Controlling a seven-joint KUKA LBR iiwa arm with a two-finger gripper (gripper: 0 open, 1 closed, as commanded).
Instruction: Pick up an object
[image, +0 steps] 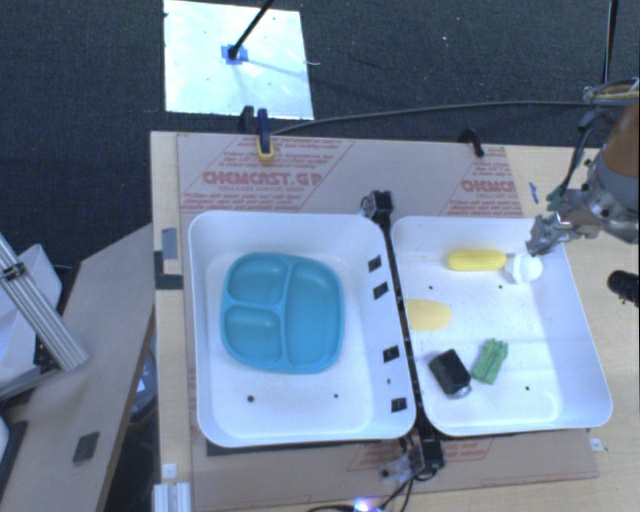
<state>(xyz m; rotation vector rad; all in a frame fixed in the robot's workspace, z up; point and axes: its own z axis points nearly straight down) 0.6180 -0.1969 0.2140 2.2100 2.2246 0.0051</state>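
The camera view looked down on a tan bench with two shallow white bins set side by side on a sheet of brown board printed with red lettering. Farthest left, a pale metal rail leaned at the bench's edge. The left bin held a blue divided plate, lying flat near the bin's middle, with three sections showing. A row of small black clips ran down the seam where the two bins met.

In the right bin, a pale yellow wedge lay close to the seam, about halfway down. Below it sat a small black block, and just beside that, to its right, a green ridged piece; the two looked nearly touching. Higher up, near the far wall, a long yellow banana-like shape lay flat, with a small white round thing just beside its right end.

The gripper hung over the right bin's far right corner, directly above the white round thing, the grey arm reaching in from the right. Nothing could be seen between its fingers, and whether they stood apart or together could not be told.
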